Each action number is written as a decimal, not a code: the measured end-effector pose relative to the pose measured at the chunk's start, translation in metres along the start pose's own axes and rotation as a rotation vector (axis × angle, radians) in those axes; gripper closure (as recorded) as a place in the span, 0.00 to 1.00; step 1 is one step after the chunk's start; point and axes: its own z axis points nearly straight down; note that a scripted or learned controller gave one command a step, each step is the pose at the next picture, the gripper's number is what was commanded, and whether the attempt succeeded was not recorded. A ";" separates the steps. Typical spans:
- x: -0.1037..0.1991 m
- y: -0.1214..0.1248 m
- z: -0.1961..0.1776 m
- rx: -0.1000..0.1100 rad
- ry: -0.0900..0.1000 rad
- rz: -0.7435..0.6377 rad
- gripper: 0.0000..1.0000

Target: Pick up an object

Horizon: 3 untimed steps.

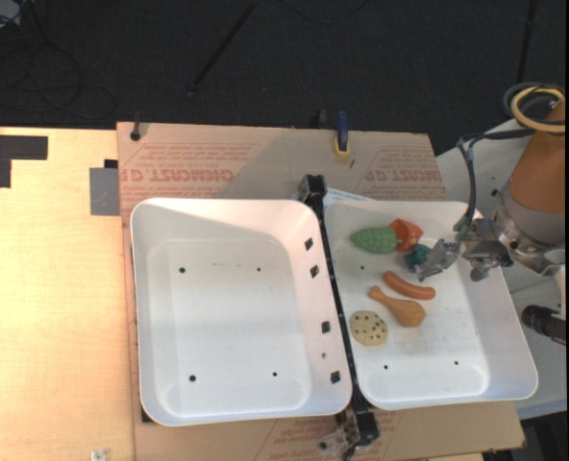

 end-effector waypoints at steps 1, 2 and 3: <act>0.037 -0.027 0.138 0.003 0.005 0.002 0.00; 0.065 -0.007 0.135 -0.005 -0.004 0.002 0.00; 0.066 -0.006 0.124 -0.006 0.002 0.006 1.00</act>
